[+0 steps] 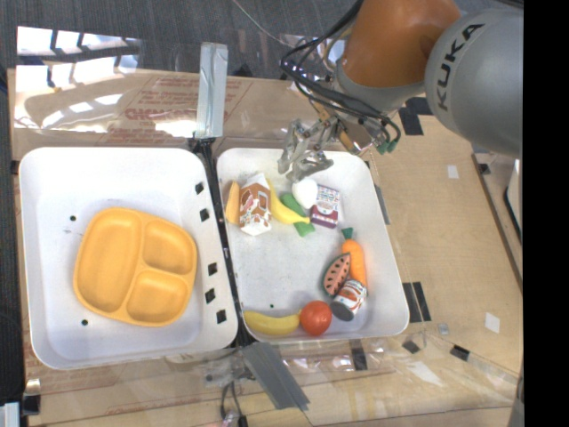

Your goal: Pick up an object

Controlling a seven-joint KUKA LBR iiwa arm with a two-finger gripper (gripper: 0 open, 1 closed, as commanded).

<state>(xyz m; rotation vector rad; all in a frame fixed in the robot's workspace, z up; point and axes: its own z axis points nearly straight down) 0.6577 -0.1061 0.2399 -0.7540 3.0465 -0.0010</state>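
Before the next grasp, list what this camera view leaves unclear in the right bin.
- Gripper: finger state unreadable, too small against cable clutter.
- White object beneath it: partly covered by the gripper, identity unclear.
- Small can: label too small to read.
- Banana: lower edge hidden by the right bin's rim.

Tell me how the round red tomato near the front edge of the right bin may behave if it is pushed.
The round red tomato looks smooth and ball-shaped, so it would probably roll instead of sliding. The yellow banana on one side and the small can on the other seem to touch it, so they may stop it soon. Its glossy skin might slip from the end effector.
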